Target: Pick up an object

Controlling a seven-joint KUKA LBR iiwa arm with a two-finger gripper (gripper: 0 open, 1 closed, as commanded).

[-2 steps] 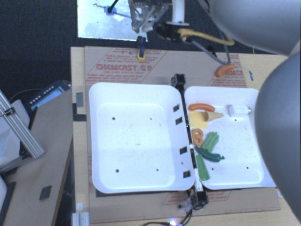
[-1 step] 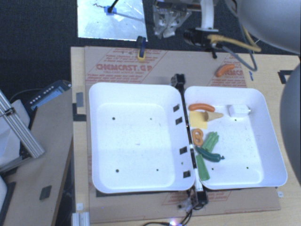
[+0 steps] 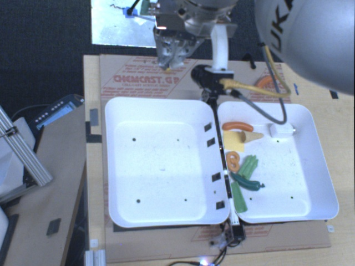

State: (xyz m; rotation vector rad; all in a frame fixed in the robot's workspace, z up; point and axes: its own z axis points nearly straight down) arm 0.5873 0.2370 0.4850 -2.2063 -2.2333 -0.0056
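Jaws first: honestly I'm not managing to tell whether they're apart or together, that end of the gripper [image 3: 172, 53] is looking like a blurry metal lump from this angle. It's hanging over the brown cardboard sheet [image 3: 138, 77] at the far side of the bench, just beyond the far right corner of the left bin [image 3: 119, 148], and I'm not seeing anything sitting in it.

All the pickable stuff is lying in the right bin [image 3: 316, 165], mostly crowding its left wall. There's an orange sausage thing [image 3: 237, 126] at the far end, a yellow wedge [image 3: 234, 142] with a little cone [image 3: 255, 136] touching it, an orange pretzel shape [image 3: 233, 161], then a tangle of green pieces [image 3: 247, 168] running toward the near edge. A small white piece [image 3: 280, 130] is sitting apart on the right.

Here's what I'm worrying about:
- The pile is hugging the divider where the black clips [image 3: 211, 143] are sitting, so a descent there is risking a jaw landing on the rim instead of the item.
- The green bits are overlapping, so a grab is probably either dragging two up or squirting one out sideways.
- The grey cable [image 3: 277, 112] is drooping over the far part of that bin, right by the white piece, so I'm guessing it could be brushing things as the arm swings over.

I'd be going for the white piece myself.
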